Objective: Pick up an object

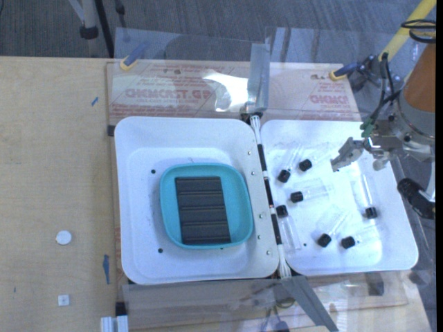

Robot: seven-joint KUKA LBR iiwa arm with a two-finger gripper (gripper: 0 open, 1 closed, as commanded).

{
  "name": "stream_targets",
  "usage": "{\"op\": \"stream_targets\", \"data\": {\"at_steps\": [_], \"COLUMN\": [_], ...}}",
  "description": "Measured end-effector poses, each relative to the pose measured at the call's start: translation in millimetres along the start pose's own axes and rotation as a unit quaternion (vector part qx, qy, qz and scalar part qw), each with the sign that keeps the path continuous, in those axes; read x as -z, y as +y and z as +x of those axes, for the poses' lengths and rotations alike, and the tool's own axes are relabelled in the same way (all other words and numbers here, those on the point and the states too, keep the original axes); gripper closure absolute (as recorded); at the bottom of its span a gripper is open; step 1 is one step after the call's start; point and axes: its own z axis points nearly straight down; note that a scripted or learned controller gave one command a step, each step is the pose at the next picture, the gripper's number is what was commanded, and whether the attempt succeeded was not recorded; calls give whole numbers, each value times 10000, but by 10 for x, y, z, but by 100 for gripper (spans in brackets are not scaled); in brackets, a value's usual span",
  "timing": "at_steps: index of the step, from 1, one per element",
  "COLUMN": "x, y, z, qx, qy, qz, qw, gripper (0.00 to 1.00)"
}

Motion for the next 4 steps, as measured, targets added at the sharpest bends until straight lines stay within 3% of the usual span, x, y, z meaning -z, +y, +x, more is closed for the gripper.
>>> {"op": "stream_targets", "data": {"at_steps": [1,2,3,4], "x": [-1152,-1697,-1554,-1537], "y": [260,502,303,661], "z": [-398,-546,-190,107], "qx": [338,722,940,1185], "qy": [-2,21,3,-10], "qz": [-8,-28,-3,-26], "qw": [9994,9974,9956,9930], "gripper": [0,0,0,0]}}
